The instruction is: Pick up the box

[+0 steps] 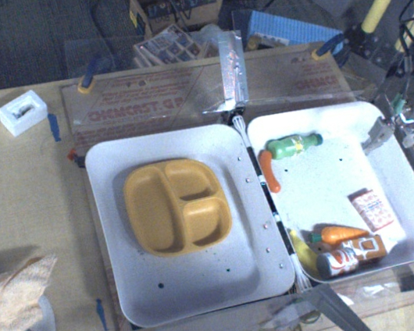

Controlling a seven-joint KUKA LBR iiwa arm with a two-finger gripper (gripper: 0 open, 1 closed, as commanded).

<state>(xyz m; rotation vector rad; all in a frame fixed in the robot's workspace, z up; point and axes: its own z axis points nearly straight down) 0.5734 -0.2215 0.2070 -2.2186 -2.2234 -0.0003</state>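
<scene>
Two white bins sat side by side on the counter (22, 193): the left bin (126, 294) held a yellow divided tray (176, 206), the right bin (335, 170) a green bottle (292, 144), carrots and, near its right wall, the small red-and-white box (372, 209), its print too small to read. Behind the bins a clear sheet (141, 107) read roughly "CHEMCAST GP". The hand (382, 130) hung at the right bin's upper right rim, holding nothing that could be seen, its opening impossible to judge; the reach seemed the step in hand, calling next for a descent over the box.
</scene>
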